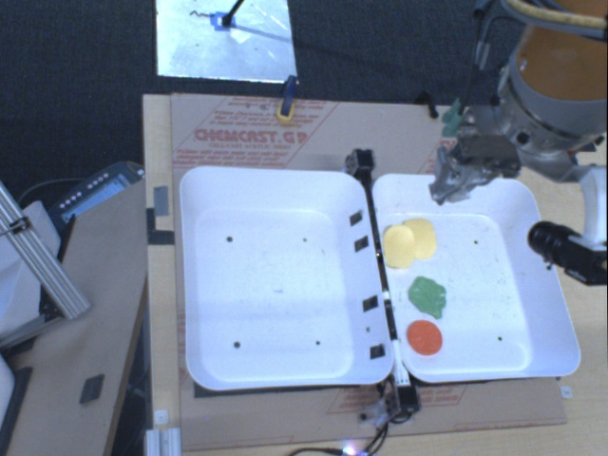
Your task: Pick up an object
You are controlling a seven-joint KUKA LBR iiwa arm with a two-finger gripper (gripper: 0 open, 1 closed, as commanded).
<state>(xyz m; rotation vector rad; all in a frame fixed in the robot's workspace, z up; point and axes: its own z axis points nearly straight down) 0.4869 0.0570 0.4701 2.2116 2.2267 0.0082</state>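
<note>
Three small objects lie in your right bin [546,350], along its nine o'clock wall: a pale yellow piece [408,242], a green lump [427,295] toward six o'clock from it, and an orange-red disc [424,337] at six o'clock from that. Your gripper [454,186] hangs over the bin's twelve o'clock rim, toward one o'clock from the yellow piece and apart from it. Whether the pincer is apart or together, you cannot tell from here.
</note>
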